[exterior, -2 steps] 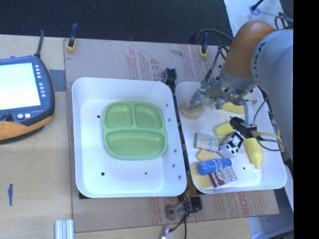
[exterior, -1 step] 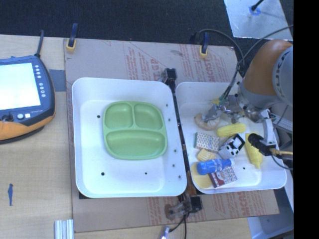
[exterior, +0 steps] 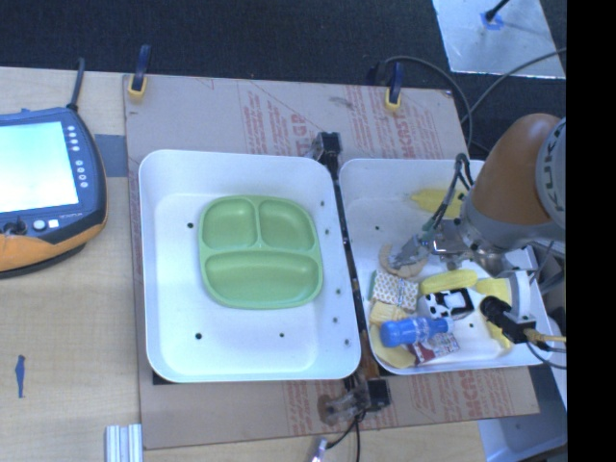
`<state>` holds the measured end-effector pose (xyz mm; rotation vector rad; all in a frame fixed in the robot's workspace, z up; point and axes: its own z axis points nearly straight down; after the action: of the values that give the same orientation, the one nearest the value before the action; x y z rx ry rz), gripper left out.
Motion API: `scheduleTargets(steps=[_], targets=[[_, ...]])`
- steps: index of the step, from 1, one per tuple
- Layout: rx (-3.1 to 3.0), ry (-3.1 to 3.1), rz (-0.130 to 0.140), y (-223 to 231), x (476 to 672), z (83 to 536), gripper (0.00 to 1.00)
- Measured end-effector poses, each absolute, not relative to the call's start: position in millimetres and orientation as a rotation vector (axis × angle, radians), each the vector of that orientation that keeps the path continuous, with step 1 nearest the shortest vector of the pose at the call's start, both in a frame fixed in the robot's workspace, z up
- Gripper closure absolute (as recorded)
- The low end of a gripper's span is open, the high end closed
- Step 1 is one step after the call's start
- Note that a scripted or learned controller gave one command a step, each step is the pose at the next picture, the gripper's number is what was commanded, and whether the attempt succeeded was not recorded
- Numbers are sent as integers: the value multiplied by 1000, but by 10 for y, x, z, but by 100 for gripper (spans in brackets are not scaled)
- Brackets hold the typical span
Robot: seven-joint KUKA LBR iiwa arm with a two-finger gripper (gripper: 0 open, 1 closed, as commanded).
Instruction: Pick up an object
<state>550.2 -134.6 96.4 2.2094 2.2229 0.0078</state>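
Note:
The right white bin [exterior: 385, 186] holds a heap of small objects. Among them are a blue bottle [exterior: 412, 331] lying on its side, a yellow banana-shaped piece [exterior: 450, 281], a black-and-white item [exterior: 448, 303], checkered pieces [exterior: 395, 290] and a tan round object [exterior: 397, 261]. Another yellow piece [exterior: 430, 200] lies nearer the bin's back wall. My gripper [exterior: 416, 249] reaches in from the right and hangs low just over the tan round object, near the middle of this bin. The wrist and orange band [exterior: 515, 176] hide part of the bin's right side.
The left white bin [exterior: 154, 258] holds a green divided plate [exterior: 260, 251] at its middle. A teach pendant [exterior: 43, 186] with a screen lies on the bench at the far left. Clamps [exterior: 328, 146] sit between the bins, and cables run behind the right bin.

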Motion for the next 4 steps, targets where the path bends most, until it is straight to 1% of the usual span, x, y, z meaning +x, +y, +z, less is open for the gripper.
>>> scheduleTargets(steps=[1, 2, 3, 4], targets=[[2222, 2227, -3, -1136, 6498, 918, 0], [2220, 2226, -6, -1670, 5638, 915, 0], [2225, 2237, -15, -2118, 6536, 901, 0], [2225, 2237, -16, -1604, 6534, 897, 0]])
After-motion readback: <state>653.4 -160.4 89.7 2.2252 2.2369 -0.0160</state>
